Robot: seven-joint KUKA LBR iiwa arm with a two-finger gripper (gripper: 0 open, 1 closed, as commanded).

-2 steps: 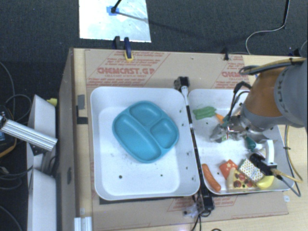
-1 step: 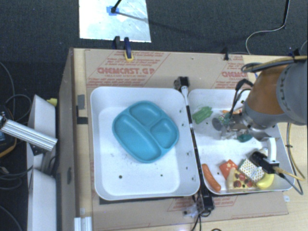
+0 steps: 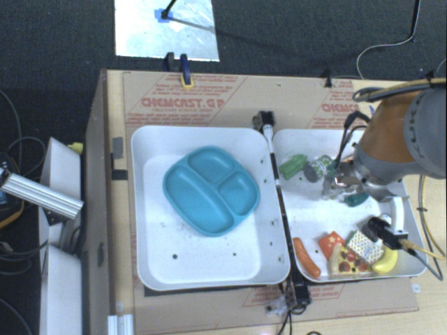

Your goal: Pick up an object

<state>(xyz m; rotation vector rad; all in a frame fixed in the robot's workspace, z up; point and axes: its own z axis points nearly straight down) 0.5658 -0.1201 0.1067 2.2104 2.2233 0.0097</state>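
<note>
My gripper [image 3: 338,184] is low in the right bin [image 3: 307,208], near its middle. Just right of it lies a small teal object [image 3: 357,199], close to the gripper; whether they touch is unclear. A green block [image 3: 292,166] and a greenish crumpled piece [image 3: 319,167] lie to the gripper's left, at the bin's back. Along the front of the bin sit an orange sausage-shaped toy [image 3: 306,257], a red piece [image 3: 330,243], a pizza slice [image 3: 347,260], a checkered piece [image 3: 362,244] and a yellow banana [image 3: 386,260].
A blue divided plate [image 3: 211,189] lies in the left bin [image 3: 150,222]. The arm's grey and orange wrist [image 3: 394,138] hangs over the right bin's back right corner. A ridge [image 3: 278,201] separates the two bins.
</note>
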